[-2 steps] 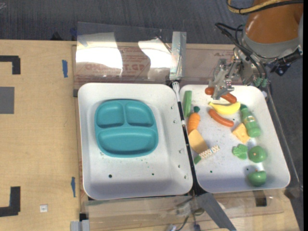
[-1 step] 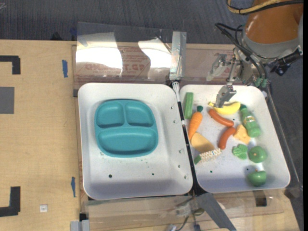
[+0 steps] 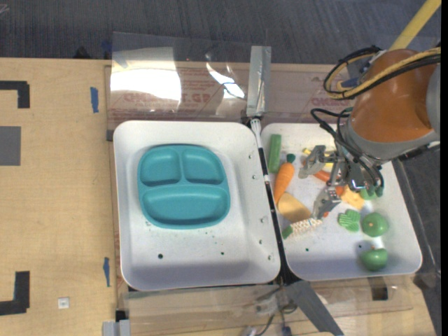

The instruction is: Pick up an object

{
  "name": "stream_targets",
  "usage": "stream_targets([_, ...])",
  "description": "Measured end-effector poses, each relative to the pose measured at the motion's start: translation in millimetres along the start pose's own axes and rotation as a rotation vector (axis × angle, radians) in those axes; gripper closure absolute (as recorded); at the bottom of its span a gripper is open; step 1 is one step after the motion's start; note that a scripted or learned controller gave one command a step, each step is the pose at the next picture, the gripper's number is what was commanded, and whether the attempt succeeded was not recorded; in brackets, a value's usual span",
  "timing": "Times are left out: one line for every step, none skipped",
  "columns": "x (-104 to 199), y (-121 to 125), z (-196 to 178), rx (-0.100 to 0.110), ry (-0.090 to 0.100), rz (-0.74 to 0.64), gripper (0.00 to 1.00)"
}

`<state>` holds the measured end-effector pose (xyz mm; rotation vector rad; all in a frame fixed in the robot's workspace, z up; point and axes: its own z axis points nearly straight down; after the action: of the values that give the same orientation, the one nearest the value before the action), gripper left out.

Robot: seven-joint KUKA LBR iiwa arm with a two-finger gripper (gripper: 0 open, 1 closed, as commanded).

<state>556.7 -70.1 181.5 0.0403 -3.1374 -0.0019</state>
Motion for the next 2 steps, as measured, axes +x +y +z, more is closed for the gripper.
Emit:
stream_targets([64.8,-27.9,89.4,0.0,-0.007,0.089,0.0])
stream_targets([-13.5,-17.6,-5.7,0.002,-0.014,-0.094,0.0])
